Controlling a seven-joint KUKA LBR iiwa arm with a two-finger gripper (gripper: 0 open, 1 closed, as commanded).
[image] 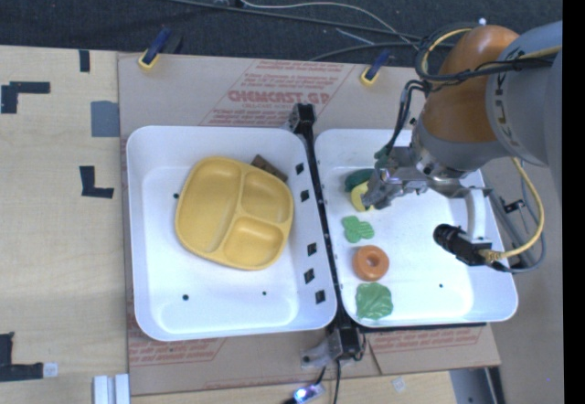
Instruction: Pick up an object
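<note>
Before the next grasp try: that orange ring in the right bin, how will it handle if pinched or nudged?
The orange ring lies flat, so it probably won't roll. It looks small and moulded, likely light and stiff. Its rounded rim may slip from a pinch, and a nudge could slide it on the smooth right bin floor.

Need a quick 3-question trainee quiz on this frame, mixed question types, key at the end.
1. True or false: the yellow divided plate lies in the left bin.
2. Multiple choice: in the right bin, the orange ring lies between A) two green pieces, B) two yellow plates, C) two blue clamps.
3. Fill in: the gripper is down over a green and yellow object near the ____ between the bins.

Key: 1 true. 2 A, the small green piece above it in the view and the larger green piece below. 3 divider.
</note>
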